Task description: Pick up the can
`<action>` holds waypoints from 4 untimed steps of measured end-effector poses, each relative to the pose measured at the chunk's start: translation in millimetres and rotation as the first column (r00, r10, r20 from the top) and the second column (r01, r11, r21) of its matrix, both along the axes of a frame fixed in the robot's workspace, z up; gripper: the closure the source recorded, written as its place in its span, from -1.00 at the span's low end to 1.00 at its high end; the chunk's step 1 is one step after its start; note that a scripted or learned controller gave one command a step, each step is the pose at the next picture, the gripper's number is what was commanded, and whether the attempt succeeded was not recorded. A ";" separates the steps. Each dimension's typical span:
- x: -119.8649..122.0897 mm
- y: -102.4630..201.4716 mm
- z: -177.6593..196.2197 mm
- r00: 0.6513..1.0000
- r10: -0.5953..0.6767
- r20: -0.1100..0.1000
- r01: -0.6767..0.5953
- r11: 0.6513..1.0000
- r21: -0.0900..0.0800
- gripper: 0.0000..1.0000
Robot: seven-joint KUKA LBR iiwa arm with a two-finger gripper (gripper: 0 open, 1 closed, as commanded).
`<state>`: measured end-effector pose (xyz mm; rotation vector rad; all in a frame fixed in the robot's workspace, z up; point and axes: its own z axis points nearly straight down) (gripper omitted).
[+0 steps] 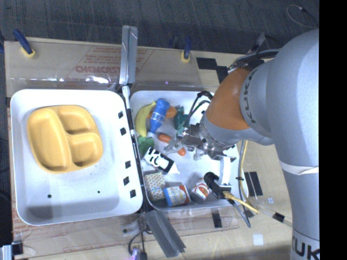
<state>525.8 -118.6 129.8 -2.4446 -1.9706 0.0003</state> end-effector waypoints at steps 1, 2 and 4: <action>-49.4 -5.3 73.9 1.000 0.031 -0.001 -0.031 1.000 0.000 -1.00; -49.4 -66.7 82.5 0.970 0.242 0.000 -0.242 0.970 -0.002 -1.00; -48.8 -83.7 -38.0 0.791 0.612 0.001 -0.612 0.791 0.001 -1.00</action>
